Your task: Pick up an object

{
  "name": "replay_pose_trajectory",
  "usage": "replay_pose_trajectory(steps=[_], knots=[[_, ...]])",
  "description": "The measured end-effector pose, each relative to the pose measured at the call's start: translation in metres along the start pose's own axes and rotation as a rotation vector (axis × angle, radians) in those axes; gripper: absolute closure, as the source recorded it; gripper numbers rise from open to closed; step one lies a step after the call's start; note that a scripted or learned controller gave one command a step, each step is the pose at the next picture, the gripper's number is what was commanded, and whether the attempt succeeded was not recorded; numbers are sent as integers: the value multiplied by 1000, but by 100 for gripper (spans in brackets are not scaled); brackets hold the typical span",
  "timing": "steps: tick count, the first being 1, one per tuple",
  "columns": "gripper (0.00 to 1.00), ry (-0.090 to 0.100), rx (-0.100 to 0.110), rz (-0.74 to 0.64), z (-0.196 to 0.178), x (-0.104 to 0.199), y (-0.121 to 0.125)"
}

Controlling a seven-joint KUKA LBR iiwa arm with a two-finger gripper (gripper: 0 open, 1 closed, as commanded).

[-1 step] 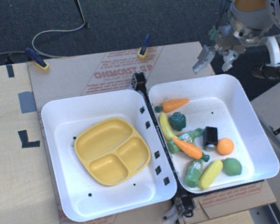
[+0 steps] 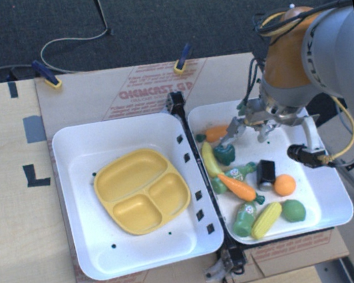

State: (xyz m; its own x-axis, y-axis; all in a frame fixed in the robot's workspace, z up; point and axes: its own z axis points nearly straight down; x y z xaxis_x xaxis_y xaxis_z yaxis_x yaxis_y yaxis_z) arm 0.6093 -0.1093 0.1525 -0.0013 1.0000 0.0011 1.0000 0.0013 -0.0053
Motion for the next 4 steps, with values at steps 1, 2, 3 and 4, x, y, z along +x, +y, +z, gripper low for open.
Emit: replay_pose_trajectory(steps=[1, 2, 3, 4], knots=[[0, -9, -1, 2, 66, 8, 47], [100, -6, -1, 2, 58, 10, 47], [0, -6, -3, 2, 57, 10, 47], [0, -4, -8, 0, 67, 12, 20]])
